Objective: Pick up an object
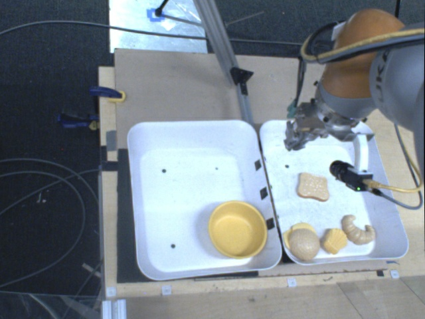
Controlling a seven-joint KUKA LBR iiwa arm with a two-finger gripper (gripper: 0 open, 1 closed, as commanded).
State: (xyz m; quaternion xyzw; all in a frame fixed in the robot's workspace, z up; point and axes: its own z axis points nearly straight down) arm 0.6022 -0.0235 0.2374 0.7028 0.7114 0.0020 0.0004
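While the grey KUKA arm (pixel 398 78) reaches in from the right with its orange band uppermost, the tan bench (pixel 166 85) beneath it carries two shallow white bins set side by side, their inner rims touching. A slanted metal pole (pixel 219 32) crosses the far part of the bench and ends just beyond the seam between the bins. The left bin (pixel 186 178) holds one thing, a round yellow bowl (pixel 238 228), standing upright in its near right corner. The right bin (pixel 282 198) holds the small food-shaped items that can be picked. The gripper (pixel 295 138) hangs over the far left corner of this right bin, close to the bin's far rim; whether it is released or clenched cannot be told from this angle, and whether it touches the bin floor cannot be told either. A slice of toast (pixel 313 187) lies flat near the middle of the right bin, apart from the gripper and nearer to the viewer. Along the near edge sit three pieces in a row: a pale bread roll (pixel 303 242) at the left, a small yellow ridged piece (pixel 335 240) just beside it, and a tan croissant (pixel 358 231) at the right. A blue clamp (pixel 106 93) grips the bench's far left edge.
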